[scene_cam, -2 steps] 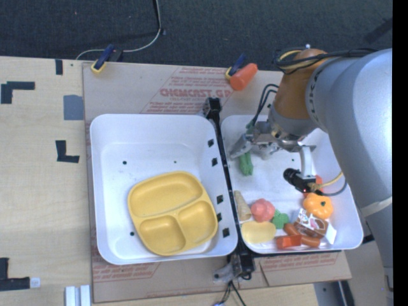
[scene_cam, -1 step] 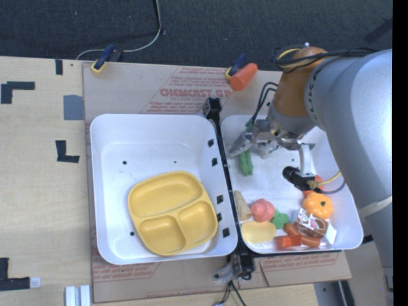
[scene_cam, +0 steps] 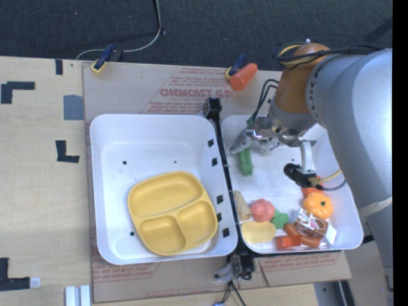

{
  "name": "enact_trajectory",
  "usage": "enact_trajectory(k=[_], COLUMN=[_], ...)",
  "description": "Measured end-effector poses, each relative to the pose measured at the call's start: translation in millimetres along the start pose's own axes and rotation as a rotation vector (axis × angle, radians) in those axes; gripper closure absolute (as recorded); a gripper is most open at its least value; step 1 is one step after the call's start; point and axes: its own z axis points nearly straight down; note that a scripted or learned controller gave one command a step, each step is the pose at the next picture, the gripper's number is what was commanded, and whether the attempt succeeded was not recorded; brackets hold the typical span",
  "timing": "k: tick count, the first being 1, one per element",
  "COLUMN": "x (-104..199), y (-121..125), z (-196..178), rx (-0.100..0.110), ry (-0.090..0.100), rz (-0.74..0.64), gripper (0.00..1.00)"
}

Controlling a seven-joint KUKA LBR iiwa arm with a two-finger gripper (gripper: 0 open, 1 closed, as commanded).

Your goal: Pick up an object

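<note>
1. Nearest the lens, along the right bin's (scene_cam: 349, 240) front wall: yellow piece (scene_cam: 257, 233), red pieces (scene_cam: 299, 237), small packet (scene_cam: 315, 224), orange pumpkin-like toy (scene_cam: 318, 204), pink round item (scene_cam: 262, 210), green bit (scene_cam: 280, 220)
2. Green elongated object (scene_cam: 245, 162) lying on the right bin's floor near its left wall — just below and beside the gripper (scene_cam: 254, 137), close to its metal tip; contact unclear
3. Gripper low over the back-left part of that bin; open or closed — cannot tell, nothing visibly grasped
4. Grey arm (scene_cam: 357, 107) with orange band (scene_cam: 294, 88) entering from the right, cables trailing beside it
5. Left bin (scene_cam: 108, 145) holding a yellow divided tray (scene_cam: 172, 212)
6. Both bins on a cardboard sheet (scene_cam: 159, 91) clamped with a blue-yellow clip (scene_cam: 102, 60) and an orange clip (scene_cam: 242, 75); wooden bench (scene_cam: 38, 171), dark carpet (scene_cam: 191, 11) behind
</note>
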Motion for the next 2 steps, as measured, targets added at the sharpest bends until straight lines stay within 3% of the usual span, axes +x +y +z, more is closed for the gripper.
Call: enact_trajectory(k=[1, 2], x=[1.0, 0.7], y=[-11.6, -6.9], z=[6.7, 6.7], rx=[-0.002, 0.0], ry=[-0.002, -0.001], rz=[0.002, 0.0], gripper=[0.0, 0.0])
